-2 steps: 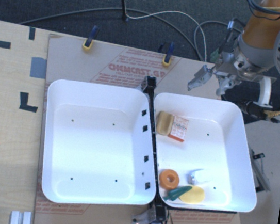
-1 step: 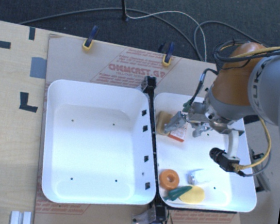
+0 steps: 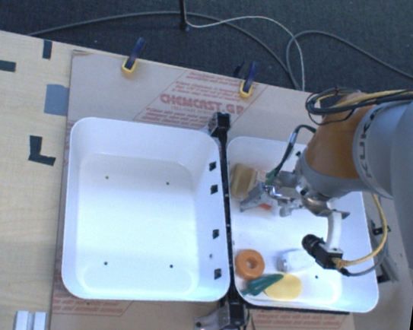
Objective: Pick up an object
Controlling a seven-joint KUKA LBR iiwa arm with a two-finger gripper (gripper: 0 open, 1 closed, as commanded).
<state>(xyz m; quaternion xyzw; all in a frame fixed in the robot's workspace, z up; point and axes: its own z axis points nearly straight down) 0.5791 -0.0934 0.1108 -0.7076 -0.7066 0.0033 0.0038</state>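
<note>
In the right bin (image 3: 341, 296), the metal gripper (image 3: 256, 200) hangs with fingers apart and bare beside a tan block (image 3: 243, 178), while a ridged orange ring (image 3: 249, 263), a green cone (image 3: 259, 284) (glossy) and a smooth yellow oval (image 3: 285, 287) cluster at the near wall.

From my console I see two white bins: the left bin (image 3: 138, 212) plain white with a few small dark dots, the right bin (image 3: 341, 296) white as well. A black divider strip (image 3: 220, 201) runs between them. In the right bin lie an orange ring (image 3: 250, 264), a yellow piece (image 3: 285, 287) beside a green piece (image 3: 259, 284), and a tan block (image 3: 243, 179). The arm (image 3: 393, 150) is grey with an orange band (image 3: 332, 148). The tabletop (image 3: 2, 191) is pale wood with dark tape marks; the cardboard sheet (image 3: 193, 101) carries red lettering, held by yellow-and-blue clamps (image 3: 132, 59).
</note>
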